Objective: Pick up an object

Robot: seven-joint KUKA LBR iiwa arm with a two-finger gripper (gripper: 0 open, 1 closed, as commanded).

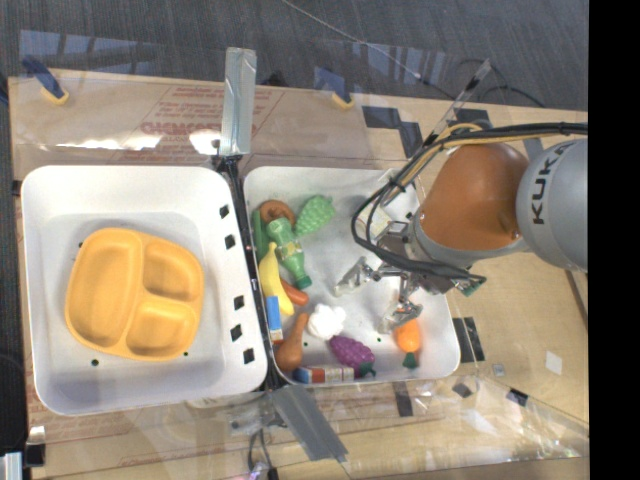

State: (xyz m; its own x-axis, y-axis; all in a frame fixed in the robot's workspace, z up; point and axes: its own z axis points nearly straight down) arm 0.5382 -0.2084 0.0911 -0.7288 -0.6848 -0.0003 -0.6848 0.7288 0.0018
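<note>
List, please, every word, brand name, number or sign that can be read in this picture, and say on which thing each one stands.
"KU": black letters on the grey arm, cut off at the picture's edge.
Red print on the clear sheet behind the bins: too faint and blurred to read.
Label on the green bottle in the right bin: too small to read.
Yellow tray: no text on it.

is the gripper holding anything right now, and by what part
Nothing shows between the jaws. The gripper hangs in the right bin just above the orange carrot toy, with no visible hold on it.
</note>
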